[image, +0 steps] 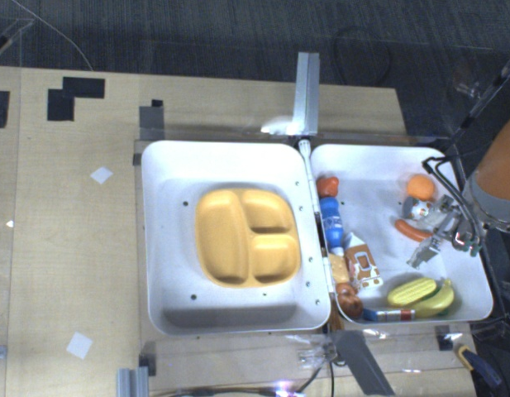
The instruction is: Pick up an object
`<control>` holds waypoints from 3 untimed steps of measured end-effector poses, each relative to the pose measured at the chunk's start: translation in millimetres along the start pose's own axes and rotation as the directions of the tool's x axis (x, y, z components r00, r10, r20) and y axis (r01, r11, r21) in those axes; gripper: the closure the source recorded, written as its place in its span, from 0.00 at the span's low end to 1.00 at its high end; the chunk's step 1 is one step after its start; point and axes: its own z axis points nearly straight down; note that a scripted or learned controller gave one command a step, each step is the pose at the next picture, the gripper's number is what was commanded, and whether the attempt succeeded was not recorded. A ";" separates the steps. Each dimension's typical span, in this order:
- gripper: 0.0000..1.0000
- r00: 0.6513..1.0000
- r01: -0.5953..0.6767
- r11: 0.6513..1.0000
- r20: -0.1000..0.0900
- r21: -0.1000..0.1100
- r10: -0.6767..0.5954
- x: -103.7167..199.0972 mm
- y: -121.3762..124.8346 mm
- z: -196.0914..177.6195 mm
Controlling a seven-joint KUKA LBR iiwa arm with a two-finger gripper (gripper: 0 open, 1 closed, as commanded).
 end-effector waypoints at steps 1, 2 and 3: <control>0.00 0.930 -0.368 0.930 0.006 -0.003 0.368 9.8 14.0 11.9; 0.00 0.870 -0.492 0.870 0.012 -0.010 0.493 50.0 4.4 33.8; 0.00 0.902 -0.431 0.902 0.000 0.000 0.431 19.4 -10.5 28.8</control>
